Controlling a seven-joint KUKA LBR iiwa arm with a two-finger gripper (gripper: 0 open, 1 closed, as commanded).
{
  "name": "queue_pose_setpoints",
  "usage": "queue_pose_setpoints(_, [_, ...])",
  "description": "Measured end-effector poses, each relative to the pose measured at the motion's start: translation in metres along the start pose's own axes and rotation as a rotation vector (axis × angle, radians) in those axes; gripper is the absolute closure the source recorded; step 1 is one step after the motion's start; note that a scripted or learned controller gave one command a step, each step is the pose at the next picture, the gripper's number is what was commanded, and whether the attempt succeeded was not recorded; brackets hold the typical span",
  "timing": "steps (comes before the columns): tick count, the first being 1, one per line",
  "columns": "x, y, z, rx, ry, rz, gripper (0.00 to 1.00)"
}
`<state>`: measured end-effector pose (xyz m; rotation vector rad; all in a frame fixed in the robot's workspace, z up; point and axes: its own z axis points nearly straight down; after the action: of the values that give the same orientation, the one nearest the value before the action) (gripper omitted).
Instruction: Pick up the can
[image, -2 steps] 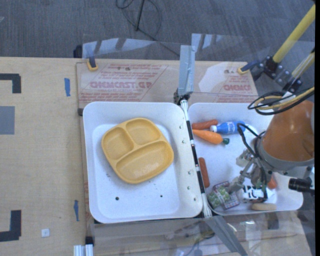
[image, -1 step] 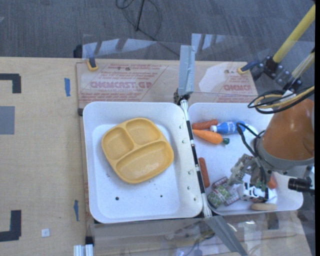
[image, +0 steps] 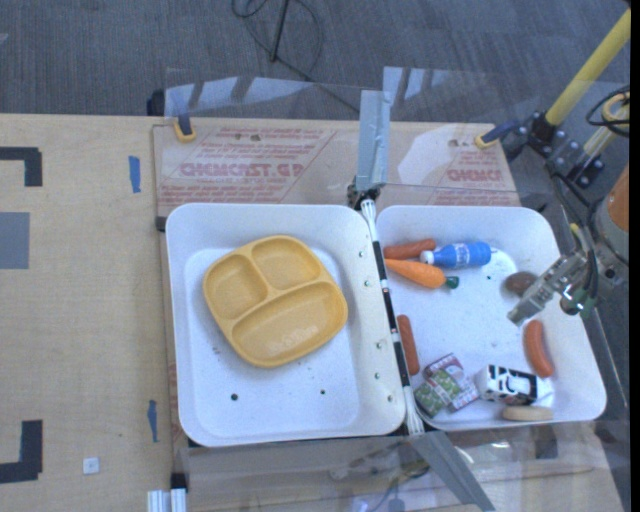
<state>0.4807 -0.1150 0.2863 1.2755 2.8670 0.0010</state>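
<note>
Can (image: 511, 382) lay on its side at near right of right bin (image: 480, 216) | claw (image: 528, 305) hovered farther right above it, holding nothing, opening unclear | likely positioned before descent toward can.

Glossy yellow plastic plate (image: 275, 300) in a matt white bin (image: 190, 390).

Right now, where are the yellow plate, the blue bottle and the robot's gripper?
yellow plate (image: 276, 299), camera view, on its middle ridge.
blue bottle (image: 461, 254), camera view, mid-body.
gripper (image: 527, 303), camera view, between the fingertips.
</note>
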Motion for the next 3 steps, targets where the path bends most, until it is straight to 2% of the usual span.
queue_pose_setpoints(1, [0.053, 0.047, 0.026, 0.001, 0.002, 0.034, 1.0])
queue_pose_setpoints(2, [-0.025, -0.023, -0.026, -0.001, -0.002, -0.024, 1.0])
queue_pose_setpoints(3, [0.04, 0.035, 0.053, 0.0, 0.002, -0.213, 1.0])
